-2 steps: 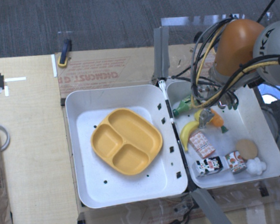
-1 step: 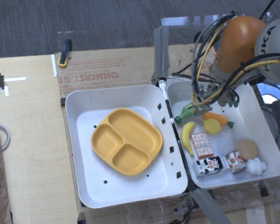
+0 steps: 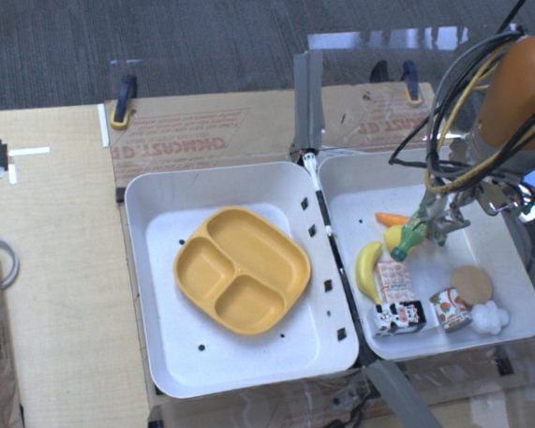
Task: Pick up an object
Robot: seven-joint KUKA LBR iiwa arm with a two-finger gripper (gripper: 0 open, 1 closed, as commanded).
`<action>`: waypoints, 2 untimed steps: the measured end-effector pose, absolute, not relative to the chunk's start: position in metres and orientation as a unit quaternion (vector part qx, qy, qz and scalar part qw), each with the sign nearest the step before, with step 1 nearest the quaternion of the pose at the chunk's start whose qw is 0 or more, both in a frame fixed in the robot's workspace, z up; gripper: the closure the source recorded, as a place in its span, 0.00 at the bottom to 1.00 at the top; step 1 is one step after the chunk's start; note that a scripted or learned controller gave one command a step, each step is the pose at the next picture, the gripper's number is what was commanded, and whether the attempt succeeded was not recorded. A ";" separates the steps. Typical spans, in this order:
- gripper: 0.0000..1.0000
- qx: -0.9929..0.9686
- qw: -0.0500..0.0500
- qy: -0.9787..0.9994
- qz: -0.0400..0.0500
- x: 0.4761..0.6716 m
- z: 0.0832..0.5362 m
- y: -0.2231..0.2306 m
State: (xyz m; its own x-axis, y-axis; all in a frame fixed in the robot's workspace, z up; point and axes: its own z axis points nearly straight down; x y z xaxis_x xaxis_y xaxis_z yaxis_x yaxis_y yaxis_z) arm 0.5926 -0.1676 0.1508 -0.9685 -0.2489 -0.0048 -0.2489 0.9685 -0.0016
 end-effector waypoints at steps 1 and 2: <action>0.00 -0.126 0.002 0.992 0.000 0.593 0.151 -0.167; 0.00 -0.229 0.003 0.973 -0.001 0.595 0.188 -0.201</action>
